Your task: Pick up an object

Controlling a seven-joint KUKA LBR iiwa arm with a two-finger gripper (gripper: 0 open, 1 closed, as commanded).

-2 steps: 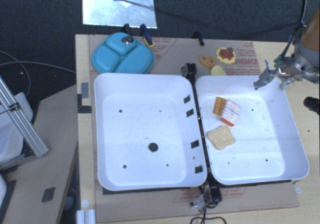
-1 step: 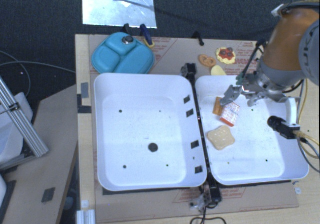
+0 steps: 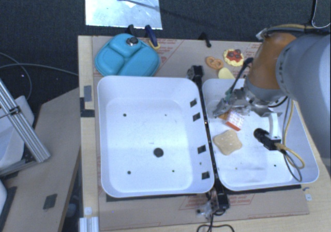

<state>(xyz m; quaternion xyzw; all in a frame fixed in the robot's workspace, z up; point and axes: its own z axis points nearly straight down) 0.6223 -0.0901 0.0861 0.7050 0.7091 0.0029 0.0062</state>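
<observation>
Seen from above, the grey arm (image 3: 302, 68), with its orange band, reaches from the right over the right bin (image 3: 258, 170). Its gripper (image 3: 224, 106) is low near that bin's left wall, toward the far edge. The slanted view does not show whether the claw is open or closed, and nothing can be seen in its grasp.

A small red-and-white packet (image 3: 235, 121) lies just beside the gripper, on its near side. Its printing is too small to read. A tan toast-shaped piece (image 3: 228, 142) rests flat close to the packet, nearer the front and by the same left wall.

The left bin (image 3: 139, 117) holds one small dark disc (image 3: 158, 152), set a little toward its near edge.

On the bench (image 3: 178, 55) beyond the bins, a blue divided plate (image 3: 126, 58) sits at the left bin's far-left corner. A pretzel-shaped toy (image 3: 213, 62), a round red-topped toy (image 3: 234, 57) and a pale yellow piece (image 3: 225, 74) cluster by the right bin's far edge. Faint reddish printing on the cardboard sheet (image 3: 170, 46) under the bins is illegible.
</observation>
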